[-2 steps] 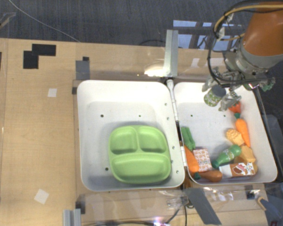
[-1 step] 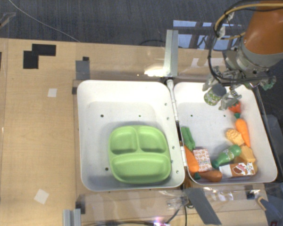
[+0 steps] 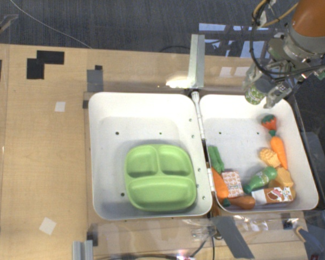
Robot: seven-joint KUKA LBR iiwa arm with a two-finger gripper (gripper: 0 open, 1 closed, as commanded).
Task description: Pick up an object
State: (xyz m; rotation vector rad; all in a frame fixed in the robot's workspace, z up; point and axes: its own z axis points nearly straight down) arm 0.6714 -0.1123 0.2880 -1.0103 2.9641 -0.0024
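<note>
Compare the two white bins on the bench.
The left bin holds one green divided plate; the right bin holds many small toy foods, such as a carrot. The left bin's item sits centrally; the right bin's cluster along its near and right sides. Both are shallow and white.

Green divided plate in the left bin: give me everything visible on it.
The green divided plate is light green, looks like matte plastic, squarish with rounded corners. It has three compartments: two small ones on the far side, one wide one on the near side. It lies flat, right way up, in the near half of the left bin, close to the divider. Nothing lies on it.
</note>
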